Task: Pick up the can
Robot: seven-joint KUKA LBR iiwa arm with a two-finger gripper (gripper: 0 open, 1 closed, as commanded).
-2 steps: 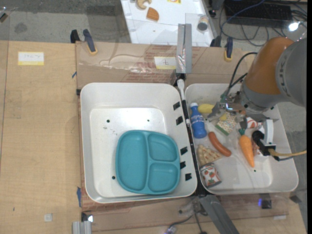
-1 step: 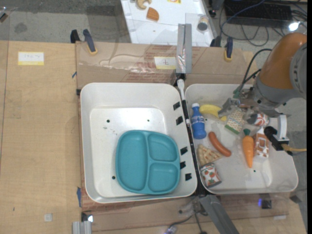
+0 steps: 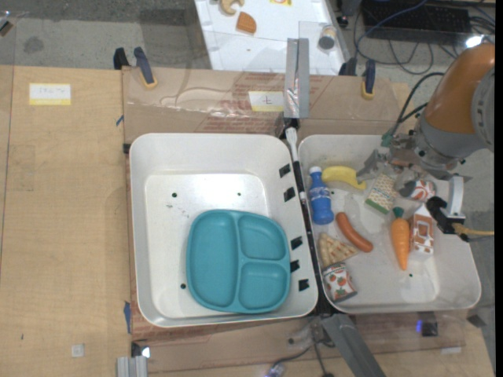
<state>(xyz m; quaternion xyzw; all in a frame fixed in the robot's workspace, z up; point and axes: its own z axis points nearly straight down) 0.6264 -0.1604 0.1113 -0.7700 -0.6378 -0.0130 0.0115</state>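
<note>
The can (image 3: 422, 189) looks like the small red-and-white round thing in the upper right part of the right bin (image 3: 464, 289), partly hidden by the arm. My gripper (image 3: 395, 173) hangs low over that part of the bin, just left of the can and above a pale green speckled block (image 3: 381, 194). Nothing shows as held in it. The grey wrist and its orange band (image 3: 464, 85) come in from the right.
The right bin also holds a blue bottle (image 3: 320, 199), a banana (image 3: 341, 176), a sausage (image 3: 354, 232), a carrot (image 3: 402, 243), a red-and-white carton (image 3: 424, 235), a waffle wedge (image 3: 335, 250) and a strawberry-print box (image 3: 339, 282). A teal divided plate (image 3: 237, 261) lies in the left bin (image 3: 157, 179).
</note>
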